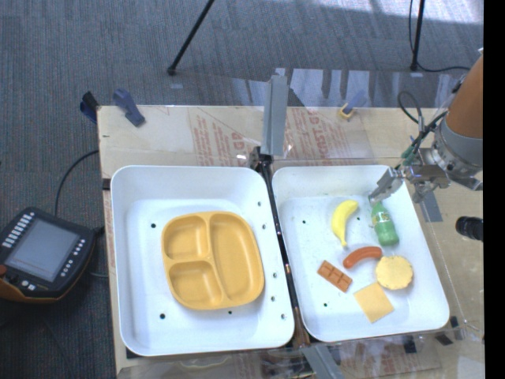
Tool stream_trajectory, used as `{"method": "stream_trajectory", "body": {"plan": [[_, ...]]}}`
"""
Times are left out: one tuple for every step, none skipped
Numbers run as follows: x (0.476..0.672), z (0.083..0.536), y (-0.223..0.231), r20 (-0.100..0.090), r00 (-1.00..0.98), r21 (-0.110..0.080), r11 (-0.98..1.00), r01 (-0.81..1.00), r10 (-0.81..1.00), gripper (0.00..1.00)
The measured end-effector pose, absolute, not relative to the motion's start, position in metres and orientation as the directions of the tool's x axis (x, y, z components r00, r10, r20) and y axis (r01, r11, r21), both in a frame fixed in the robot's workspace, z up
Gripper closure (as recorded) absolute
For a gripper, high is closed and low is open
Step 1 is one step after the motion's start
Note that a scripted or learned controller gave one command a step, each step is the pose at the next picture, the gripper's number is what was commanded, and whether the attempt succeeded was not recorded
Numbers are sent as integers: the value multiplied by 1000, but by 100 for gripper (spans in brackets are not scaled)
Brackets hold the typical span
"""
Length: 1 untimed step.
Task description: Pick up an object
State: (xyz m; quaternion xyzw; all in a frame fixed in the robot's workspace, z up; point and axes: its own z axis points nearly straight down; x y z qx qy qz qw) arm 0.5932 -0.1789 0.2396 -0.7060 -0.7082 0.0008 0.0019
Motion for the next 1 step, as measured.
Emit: {"method": "stream_trajectory", "body": {"plan": [[589, 85, -136, 2, -56, -5, 56, 998, 998, 0]]}}
